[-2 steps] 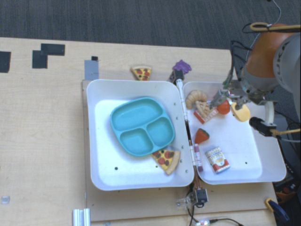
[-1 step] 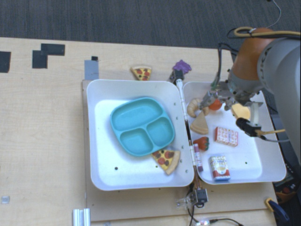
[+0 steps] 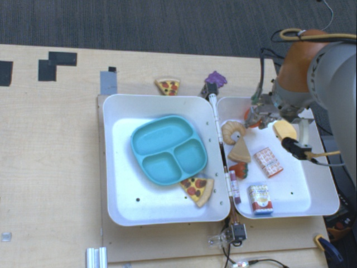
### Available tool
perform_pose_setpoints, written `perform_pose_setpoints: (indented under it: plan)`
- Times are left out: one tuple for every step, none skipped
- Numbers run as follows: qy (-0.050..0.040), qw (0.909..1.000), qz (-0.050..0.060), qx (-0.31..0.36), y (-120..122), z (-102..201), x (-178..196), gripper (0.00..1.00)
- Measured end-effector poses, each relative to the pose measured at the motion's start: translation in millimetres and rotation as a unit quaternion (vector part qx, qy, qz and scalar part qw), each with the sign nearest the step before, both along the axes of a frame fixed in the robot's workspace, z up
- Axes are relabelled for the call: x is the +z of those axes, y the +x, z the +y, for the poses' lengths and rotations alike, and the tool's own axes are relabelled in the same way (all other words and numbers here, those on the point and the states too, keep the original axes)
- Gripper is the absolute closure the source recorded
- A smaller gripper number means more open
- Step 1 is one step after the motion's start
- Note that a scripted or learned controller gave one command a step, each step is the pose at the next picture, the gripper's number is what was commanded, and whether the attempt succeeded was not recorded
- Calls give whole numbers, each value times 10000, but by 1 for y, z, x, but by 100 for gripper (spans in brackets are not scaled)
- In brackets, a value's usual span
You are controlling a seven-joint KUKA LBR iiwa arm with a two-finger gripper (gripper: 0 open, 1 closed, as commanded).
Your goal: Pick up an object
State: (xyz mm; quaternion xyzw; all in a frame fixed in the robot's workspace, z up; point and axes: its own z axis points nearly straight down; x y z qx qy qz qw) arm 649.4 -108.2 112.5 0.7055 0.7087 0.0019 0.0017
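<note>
Camera view: hand (image 3: pixel 257 115) low in the right bin (image 3: pixel 312 202), grip state unclear.

Robotics laboratory test station. A pale wooden bench (image 3: pixel 50 166) stands on dark grey carpet (image 3: pixel 139 10), bearing black marker patches (image 3: pixel 56 65), two white bins (image 3: pixel 114 205) of toy food, exposed cabling (image 3: pixel 234 236), and an industrial arm (image 3: pixel 318 66).

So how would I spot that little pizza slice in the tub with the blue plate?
Find the left white bin, the one holding the blue divided plate. Look just past the plate's lower right corner, toward the bin's near edge: the pizza slice lies flat there, a small tan wedge with red dots, tucked against the plate.
</note>
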Motion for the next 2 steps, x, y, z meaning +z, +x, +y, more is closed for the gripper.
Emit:
perform_pose_setpoints:
  plan:
    - [6, 10000, 10, 10, -40, 58, 73, 100]
    - [5, 10000, 23, -12, -149, 83, 78, 100]
